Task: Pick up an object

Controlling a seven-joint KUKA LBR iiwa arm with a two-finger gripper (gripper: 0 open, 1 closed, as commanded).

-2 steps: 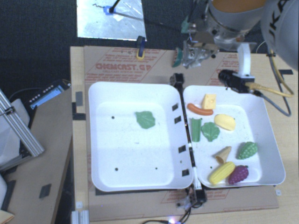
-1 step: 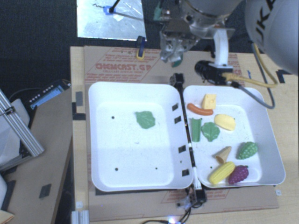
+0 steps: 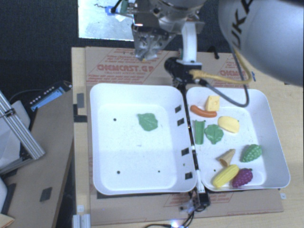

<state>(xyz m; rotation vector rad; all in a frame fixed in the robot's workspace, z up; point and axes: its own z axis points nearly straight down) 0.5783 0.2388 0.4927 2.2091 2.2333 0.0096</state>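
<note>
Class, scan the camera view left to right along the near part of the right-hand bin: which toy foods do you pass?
Corn cob → purple grapes → green grapes.

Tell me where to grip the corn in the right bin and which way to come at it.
Grip the corn across its middle, coming straight down from above. It lies flat and slanted, so the fingers should close across its narrow width, at right angles to its length. Mind the purple grapes touching or nearly touching its right end and the cone just above it; mid-body probably leaves the most room on both sides.
</note>
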